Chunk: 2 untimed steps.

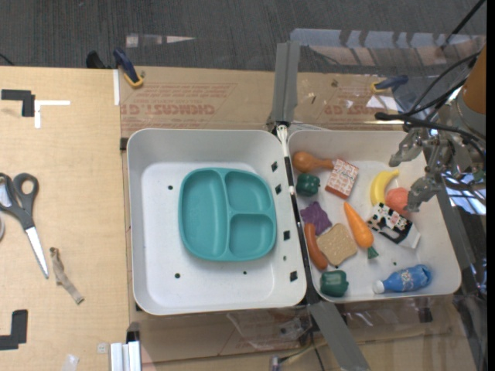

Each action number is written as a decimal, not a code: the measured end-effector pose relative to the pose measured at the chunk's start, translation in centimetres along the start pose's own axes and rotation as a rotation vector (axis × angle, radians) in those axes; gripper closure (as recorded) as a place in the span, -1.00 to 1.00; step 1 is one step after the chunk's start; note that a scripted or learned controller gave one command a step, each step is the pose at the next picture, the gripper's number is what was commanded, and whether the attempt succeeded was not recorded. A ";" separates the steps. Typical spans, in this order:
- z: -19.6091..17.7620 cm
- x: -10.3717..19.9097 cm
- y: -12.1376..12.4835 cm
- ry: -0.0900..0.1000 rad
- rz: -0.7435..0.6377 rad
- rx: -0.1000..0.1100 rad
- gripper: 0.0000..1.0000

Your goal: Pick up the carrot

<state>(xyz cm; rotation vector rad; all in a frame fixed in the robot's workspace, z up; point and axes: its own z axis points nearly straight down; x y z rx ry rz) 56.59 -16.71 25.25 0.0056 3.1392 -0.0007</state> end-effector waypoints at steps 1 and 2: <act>14.6 0.1 4.6 0.001 -0.065 -0.001 -1.00; 13.5 -0.1 4.7 -0.004 -0.068 0.001 1.00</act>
